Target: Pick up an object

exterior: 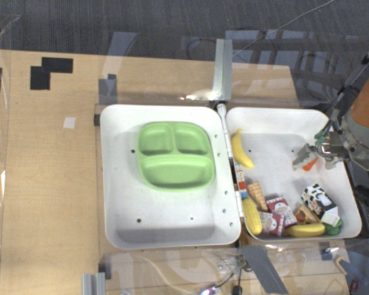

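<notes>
My gripper (305,157) hangs over the right side of the right bin (277,131), reaching in from the right. A small orange piece (310,163) sits right at its tip; whether it is held or lies on the bin floor is unclear. A yellow banana (241,149) lies by the bin's left wall. Along the front lie a corn cob (251,217), a tan cone-shaped piece (256,194), small red boxes (277,214), a second yellow banana (306,230) and a black-and-white carton (318,200).
The left bin (120,183) holds a green divided plate (175,154). A metal divider (230,165) runs between the bins. A green piece (334,228) lies in the right bin's front right corner. The bin floor between banana and gripper is bare.
</notes>
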`<state>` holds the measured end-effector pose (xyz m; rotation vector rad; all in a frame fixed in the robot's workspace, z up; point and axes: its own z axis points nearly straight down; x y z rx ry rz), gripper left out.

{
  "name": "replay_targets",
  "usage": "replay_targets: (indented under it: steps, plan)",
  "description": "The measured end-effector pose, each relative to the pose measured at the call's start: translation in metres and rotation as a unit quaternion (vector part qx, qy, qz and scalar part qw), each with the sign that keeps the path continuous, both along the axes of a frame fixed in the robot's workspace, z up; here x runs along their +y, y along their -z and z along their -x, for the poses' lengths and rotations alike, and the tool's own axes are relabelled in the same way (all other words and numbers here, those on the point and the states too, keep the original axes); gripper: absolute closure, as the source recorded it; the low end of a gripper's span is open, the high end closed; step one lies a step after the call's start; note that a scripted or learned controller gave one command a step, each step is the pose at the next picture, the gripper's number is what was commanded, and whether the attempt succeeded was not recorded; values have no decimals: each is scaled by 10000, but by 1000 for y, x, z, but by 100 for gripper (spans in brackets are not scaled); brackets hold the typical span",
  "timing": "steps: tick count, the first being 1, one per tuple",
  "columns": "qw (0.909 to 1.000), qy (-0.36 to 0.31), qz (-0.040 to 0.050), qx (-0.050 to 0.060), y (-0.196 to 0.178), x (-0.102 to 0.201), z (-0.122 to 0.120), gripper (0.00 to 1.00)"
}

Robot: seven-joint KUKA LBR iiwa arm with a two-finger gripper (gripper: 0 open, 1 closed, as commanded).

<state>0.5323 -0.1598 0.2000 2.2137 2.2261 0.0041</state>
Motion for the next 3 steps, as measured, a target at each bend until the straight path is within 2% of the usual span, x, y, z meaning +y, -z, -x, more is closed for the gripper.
replay_targets:
  steps: [1, 2, 3]
  plan:
    - [10000, -2, 6, -16, -72, 18, -18, 0]
    - [9971, -759, 2, 1, 48, 48, -13, 0]
    - [9884, -1520, 29, -27, 103, 47, 34, 0]
